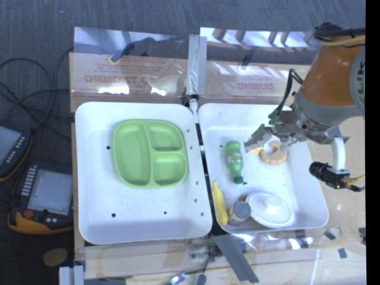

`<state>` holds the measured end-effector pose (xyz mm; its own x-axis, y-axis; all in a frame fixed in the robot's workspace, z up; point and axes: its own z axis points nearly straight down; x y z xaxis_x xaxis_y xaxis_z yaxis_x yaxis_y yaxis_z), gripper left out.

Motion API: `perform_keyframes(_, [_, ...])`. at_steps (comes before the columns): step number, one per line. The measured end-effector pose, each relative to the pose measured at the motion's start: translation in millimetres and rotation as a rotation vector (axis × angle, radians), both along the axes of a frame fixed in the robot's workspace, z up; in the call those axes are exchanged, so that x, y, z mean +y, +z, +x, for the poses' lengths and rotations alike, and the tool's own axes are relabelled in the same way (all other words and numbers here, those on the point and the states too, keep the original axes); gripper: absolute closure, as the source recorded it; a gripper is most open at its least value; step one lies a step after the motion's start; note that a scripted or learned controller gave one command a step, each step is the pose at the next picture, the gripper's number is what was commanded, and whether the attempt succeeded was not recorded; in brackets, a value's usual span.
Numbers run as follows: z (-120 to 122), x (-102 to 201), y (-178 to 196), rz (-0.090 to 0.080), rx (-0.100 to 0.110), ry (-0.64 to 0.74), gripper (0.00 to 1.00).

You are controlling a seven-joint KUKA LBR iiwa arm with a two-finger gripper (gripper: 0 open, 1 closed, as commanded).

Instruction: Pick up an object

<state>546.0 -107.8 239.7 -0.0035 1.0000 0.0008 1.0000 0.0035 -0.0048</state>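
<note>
On the tabletop's far left, outside the bins, lie a black handheld device with a grey screen and orange base (40,196) and loose black cables (27,94). Behind the bins stands a low brown cardboard wall under clear plastic film (127,76), its red lettering reversed and too blurred to read.

Next comes the left shallow white plastic bin (89,212), which holds a pale green plastic tray with three compartments (150,154), lying flat near its middle.

The right shallow white plastic bin (314,212) carries the rest. Along its left wall lies a small yellow banana-shaped toy (219,203), long axis running near to far. Beside it a green plastic bottle with a pale label (234,160) lies on its side, cap pointing toward the bin's near edge, its long axis almost parallel with the banana; the label's print is too small to read. Near the front wall sit a small round brown-and-grey tin (240,211) and, touching it, a white round plastic lid with a knob (271,209).

Further right a tan, ring-shaped biscuit-like piece (274,155) rests on the bin floor. The grey two-finger claw (274,139) hangs right above it, dark fingers spread wide, with nothing between them; whether they touch the ring I cannot tell.
</note>
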Motion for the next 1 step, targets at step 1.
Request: perform_keyframes(1, [-9.7, -18.2, -8.2, -0.001, -0.002, 0.091, 0.0])
